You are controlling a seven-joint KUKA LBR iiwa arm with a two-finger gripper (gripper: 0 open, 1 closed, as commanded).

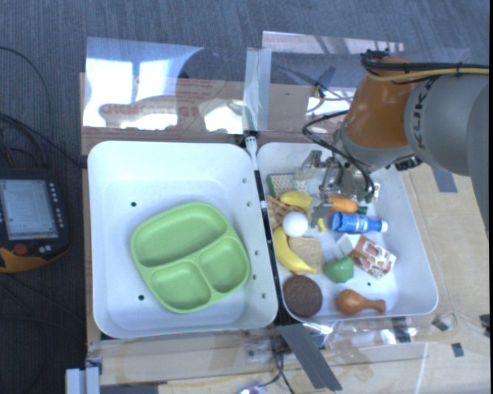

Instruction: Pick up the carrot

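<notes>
Carrot (343, 204) first: we see a small orange piece lying in the right bin (415, 245), directly under the gripper (338, 189) and just above the blue bottle (358, 224). We take the blue bottle as our landmark. The gripper hangs right over the carrot, seemingly touching or nearly so, but we cannot tell whether it is released or clenched, nor whether the carrot sits within it. We judge the step in hand to be the grasp itself: the arm (411, 117) is down at the carrot, and the lift is not yet made. The next move calls for a firm closing on the carrot alone, since neighbours crowd it, then a straight rise.

Counting by the bottle: one white ball (295, 225) to its left, one yellow banana (289, 253) below-left, one green pepper-like piece (339, 269) below, one small carton (372, 257) just below-right, one brown round cookie (302, 295) further below, and one drumstick (360, 303) at the bottom. Far left of the bottle, one green divided plate (191, 256) lies in the left bin (115, 220). Two bins, one carrot.
</notes>
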